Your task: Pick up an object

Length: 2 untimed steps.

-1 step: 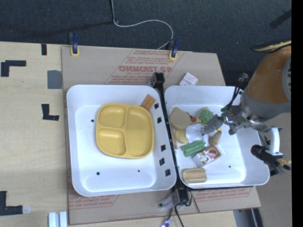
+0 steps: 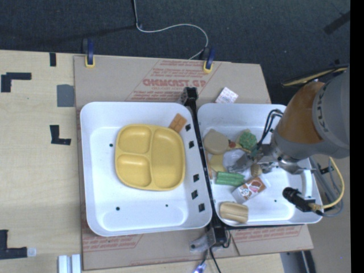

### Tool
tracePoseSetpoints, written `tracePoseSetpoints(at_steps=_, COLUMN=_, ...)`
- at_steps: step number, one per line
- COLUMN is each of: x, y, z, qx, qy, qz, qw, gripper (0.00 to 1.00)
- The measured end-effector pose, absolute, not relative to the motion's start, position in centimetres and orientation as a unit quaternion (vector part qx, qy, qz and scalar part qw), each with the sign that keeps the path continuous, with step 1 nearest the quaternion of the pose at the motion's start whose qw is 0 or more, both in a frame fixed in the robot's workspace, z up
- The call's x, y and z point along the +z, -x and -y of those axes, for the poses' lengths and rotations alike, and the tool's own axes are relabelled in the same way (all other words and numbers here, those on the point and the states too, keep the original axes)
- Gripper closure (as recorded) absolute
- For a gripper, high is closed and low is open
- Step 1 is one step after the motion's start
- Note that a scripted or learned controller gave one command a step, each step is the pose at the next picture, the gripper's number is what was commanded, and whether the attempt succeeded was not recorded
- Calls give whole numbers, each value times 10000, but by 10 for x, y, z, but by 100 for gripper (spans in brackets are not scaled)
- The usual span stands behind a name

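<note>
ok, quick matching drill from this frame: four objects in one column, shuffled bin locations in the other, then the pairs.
Things:
1. yellow divided plate
2. green broccoli piece
3. bread roll
4. small orange block

Places:
A. right bin, near its front edge
B. left bin, upper right, just off the plate's rim
C. middle of the left bin
D. right bin, upper middle

Pairs: 1-C, 2-D, 3-A, 4-B
</note>
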<state>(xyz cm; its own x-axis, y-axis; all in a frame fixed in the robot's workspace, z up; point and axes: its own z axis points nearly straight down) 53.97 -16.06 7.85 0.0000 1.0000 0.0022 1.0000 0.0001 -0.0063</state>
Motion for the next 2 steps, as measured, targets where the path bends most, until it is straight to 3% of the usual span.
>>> tracePoseSetpoints(at_steps=1, x=93, y=-542, z=161, qx=7, qy=7067, qz=7075, qw=2, gripper=100)
tracePoseSetpoints(at_steps=2, x=186, y=-526, z=79, qx=-18, qy=7037, qz=7105, qw=8, gripper=100)
